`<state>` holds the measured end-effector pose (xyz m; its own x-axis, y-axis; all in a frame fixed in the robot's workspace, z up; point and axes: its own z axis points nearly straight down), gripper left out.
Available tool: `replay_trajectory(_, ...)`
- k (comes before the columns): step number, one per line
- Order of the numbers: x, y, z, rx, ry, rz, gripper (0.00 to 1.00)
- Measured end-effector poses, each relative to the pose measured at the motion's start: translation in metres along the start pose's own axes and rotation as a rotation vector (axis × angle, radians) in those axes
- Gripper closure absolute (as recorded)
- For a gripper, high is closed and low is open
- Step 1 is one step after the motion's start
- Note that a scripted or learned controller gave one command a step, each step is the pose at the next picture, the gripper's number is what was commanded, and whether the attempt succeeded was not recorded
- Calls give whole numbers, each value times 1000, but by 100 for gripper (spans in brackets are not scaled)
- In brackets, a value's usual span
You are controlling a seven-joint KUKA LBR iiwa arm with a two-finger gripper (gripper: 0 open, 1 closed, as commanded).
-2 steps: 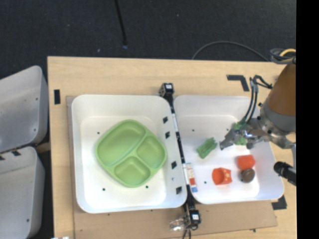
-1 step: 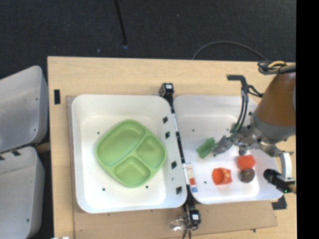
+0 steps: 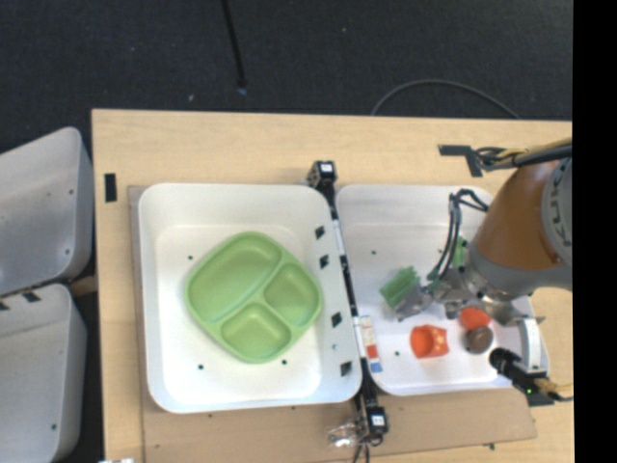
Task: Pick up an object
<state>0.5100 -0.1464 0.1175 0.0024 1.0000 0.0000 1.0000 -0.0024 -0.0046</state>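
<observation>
Objects for the pick sit in the right bin (image 3: 386,210), lower right of frame: green block (image 3: 398,285) at centre, orange piece (image 3: 430,340) below it, red bit (image 3: 474,317) and brown round thing (image 3: 477,339) further right; arm (image 3: 521,225) comes in from right edge, w/ jaws (image 3: 416,302) down just beside the green block, touching or not can't tell; jaws apart or together: can't tell; left bin (image 3: 154,258) holds a green divided plate (image 3: 254,296), mid-frame; both bins on the wooden surface (image 3: 193,143).

Green block (image 3: 398,285), orange cup (image 3: 429,340), brown ball (image 3: 477,339) lie in right bin (image 3: 386,220).
</observation>
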Motion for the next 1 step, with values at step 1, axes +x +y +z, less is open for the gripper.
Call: replay_trajectory(1,-2,2,-14,-7,-1,6,100)
